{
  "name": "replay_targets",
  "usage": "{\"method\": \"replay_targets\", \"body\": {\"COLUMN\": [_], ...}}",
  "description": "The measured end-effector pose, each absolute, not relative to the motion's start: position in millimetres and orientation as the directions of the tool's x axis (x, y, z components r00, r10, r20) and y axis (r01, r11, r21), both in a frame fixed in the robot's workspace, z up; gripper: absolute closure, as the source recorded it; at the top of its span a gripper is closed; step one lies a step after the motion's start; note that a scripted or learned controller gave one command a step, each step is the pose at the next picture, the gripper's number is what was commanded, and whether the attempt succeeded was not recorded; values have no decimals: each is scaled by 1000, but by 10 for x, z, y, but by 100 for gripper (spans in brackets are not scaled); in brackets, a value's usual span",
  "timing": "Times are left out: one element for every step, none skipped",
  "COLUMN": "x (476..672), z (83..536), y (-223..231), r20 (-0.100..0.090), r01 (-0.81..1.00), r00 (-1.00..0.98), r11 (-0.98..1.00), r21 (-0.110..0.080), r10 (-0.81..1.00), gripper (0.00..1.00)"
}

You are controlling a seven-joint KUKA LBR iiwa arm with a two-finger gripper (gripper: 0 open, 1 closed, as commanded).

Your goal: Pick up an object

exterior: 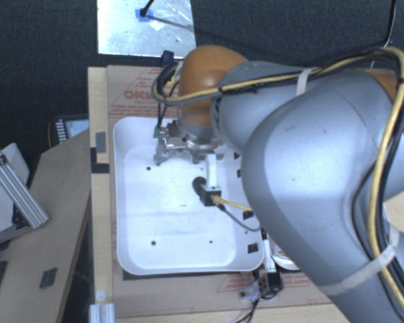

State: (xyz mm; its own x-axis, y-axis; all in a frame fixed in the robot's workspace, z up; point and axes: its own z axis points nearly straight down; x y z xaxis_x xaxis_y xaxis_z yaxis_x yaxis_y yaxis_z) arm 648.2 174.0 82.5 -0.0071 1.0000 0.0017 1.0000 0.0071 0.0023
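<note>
My gripper [186, 161] hangs below the orange wrist band [205, 79], low over the far part of the left white bin [131, 200]. Its metal body sits near the bin's back wall. A black part with a yellow cable [205, 192] reaches down from it toward the bin's middle. The bare bin floor that shows carries a few small dark specks. The big grey arm [316, 173] covers the bin's right side and hides whatever lies there.
A sliver of the right bin [285, 261] peeks out under the arm. Both bins rest on a cardboard sheet [131, 93]. A shiny foil square [145, 19] lies at the back. Aluminium framing [13, 187] stands at the left.
</note>
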Motion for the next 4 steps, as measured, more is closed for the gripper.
{"method": "replay_targets", "body": {"x": [6213,6208,6212,6445], "z": [3054,3058,3163,2635], "y": [1706,1704,1708,2154], "r20": [5,0,0,0], "r01": [1000,1000,1000,1000], "r00": [-5,-10,-16,-7], "r11": [5,10,16,7], "r21": [16,5,6,-1], "r10": [1000,1000,1000,1000], "gripper": [0,100,100,100]}}
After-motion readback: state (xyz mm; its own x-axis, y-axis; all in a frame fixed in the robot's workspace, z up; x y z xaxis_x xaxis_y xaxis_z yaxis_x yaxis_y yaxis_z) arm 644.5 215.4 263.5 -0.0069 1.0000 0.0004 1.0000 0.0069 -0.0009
